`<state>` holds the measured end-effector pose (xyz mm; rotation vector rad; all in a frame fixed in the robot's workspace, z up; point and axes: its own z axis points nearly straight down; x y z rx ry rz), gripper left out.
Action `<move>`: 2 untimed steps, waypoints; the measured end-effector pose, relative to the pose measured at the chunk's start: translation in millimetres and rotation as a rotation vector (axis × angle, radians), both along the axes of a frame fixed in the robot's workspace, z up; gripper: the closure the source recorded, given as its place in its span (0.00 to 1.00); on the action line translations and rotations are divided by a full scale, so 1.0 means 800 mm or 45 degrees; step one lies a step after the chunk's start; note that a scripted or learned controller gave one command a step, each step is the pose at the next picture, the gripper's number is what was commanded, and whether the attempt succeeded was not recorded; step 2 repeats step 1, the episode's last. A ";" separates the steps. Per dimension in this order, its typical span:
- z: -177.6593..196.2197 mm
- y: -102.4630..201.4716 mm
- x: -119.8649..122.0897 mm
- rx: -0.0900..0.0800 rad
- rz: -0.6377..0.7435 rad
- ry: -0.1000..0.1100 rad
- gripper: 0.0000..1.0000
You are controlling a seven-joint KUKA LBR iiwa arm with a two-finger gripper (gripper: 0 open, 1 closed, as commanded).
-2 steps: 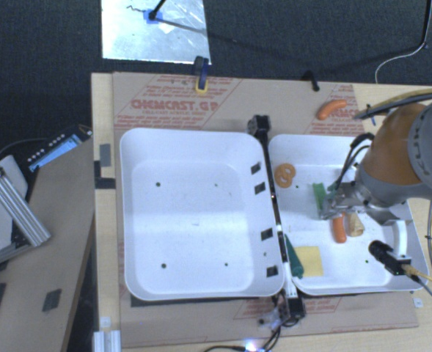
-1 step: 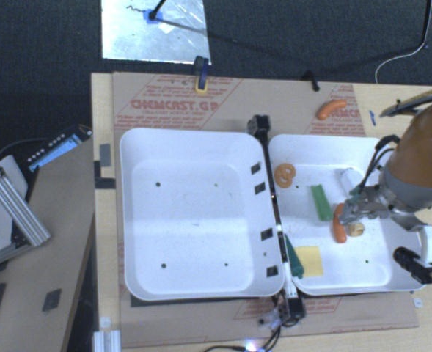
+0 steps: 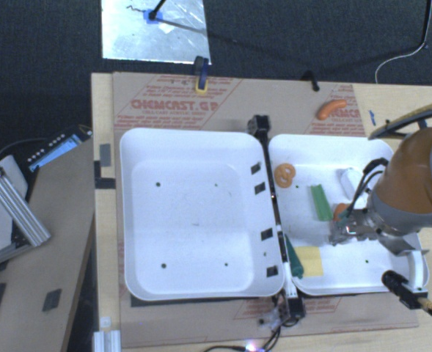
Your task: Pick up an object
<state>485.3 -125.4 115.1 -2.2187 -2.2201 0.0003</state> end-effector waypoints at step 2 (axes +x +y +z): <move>0.208 0.064 0.006 -0.002 0.014 -0.028 1.00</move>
